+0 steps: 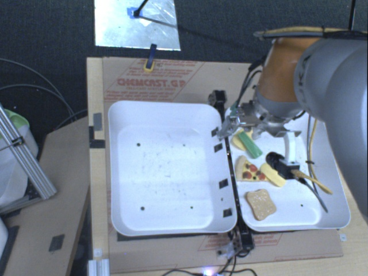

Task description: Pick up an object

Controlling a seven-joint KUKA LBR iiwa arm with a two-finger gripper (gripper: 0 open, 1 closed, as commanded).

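The jaws (244, 125) are hanging low over the far left corner of the right bin (333, 209), close to the divide between the two bins, and whether they are spread or pressed together cannot be told from here, since the wrist is hiding them. Nothing is showing between them. The nearest candidate is the green piece (249, 144), which is lying just below and slightly right of the jaws in the camera view, its long axis running on a diagonal from upper left to lower right. Further toward the near rim, the pizza slice (249, 170), the yellow piece (272, 175) and the toast slice (260, 204) are sitting in the same bin. The left bin (167, 171) is lying alongside on the surface (152, 80).
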